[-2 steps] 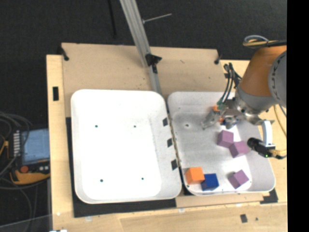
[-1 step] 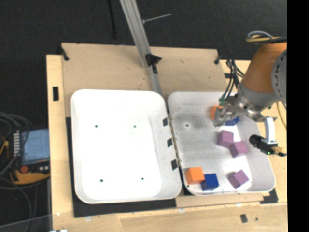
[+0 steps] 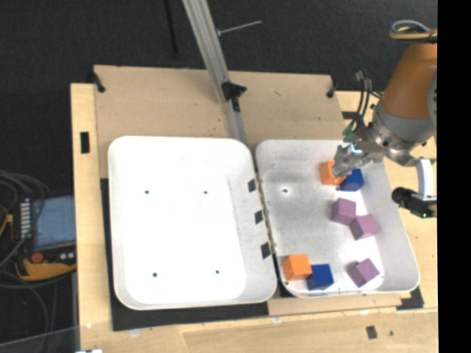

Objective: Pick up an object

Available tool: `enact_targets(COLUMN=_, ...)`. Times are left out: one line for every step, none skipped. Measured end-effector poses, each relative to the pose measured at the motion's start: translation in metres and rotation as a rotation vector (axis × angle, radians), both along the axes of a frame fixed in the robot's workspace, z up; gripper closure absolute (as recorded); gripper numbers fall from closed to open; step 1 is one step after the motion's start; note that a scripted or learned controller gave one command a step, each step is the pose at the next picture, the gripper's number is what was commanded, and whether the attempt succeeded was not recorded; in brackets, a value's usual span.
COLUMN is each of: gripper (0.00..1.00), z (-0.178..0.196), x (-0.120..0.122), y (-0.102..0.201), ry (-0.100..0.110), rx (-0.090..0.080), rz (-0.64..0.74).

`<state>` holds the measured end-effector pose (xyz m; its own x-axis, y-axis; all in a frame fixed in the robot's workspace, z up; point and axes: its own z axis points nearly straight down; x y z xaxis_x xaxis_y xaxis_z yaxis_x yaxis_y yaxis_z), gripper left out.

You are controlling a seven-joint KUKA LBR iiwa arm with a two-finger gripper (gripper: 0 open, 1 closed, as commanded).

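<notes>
Right bin (image 3: 294,219): scattered coloured blocks (image 3: 344,212)

Two white bins sit on a pale tan wooden bench (image 3: 85,197); the left bin (image 3: 184,219) is plain white with a few small dark dots, and the right bin (image 3: 294,219) is white with a greyish sheen. In the right bin, toward twelve o'clock, an orange block (image 3: 328,173) touches a blue block (image 3: 353,181). Near the centre lie two purple blocks (image 3: 344,211) (image 3: 363,226). Toward six o'clock an orange cube (image 3: 297,265) sits against a blue cube (image 3: 320,276), with a third purple block (image 3: 363,272) at five o'clock. The arm (image 3: 408,109) is grey with an orange band. The surrounding floor (image 3: 44,35) is dark charcoal.
</notes>
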<state>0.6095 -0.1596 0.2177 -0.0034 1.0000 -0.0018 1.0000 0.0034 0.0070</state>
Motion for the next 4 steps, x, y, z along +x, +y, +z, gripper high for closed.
enact_targets(gripper=1.00, z=0.064, x=0.003, y=0.002, ry=-0.002, rx=-0.001, rz=0.001)
enact_targets(gripper=1.00, z=0.064, x=0.004, y=0.001, ry=0.005, rx=-0.001, rz=0.003)
enact_targets(gripper=1.00, z=0.068, x=-0.009, y=0.053, ry=0.006, rx=0.002, rz=0.002)
enact_targets(gripper=1.00, z=0.064, x=-0.034, y=0.107, ry=0.007, rx=0.003, rz=0.003)
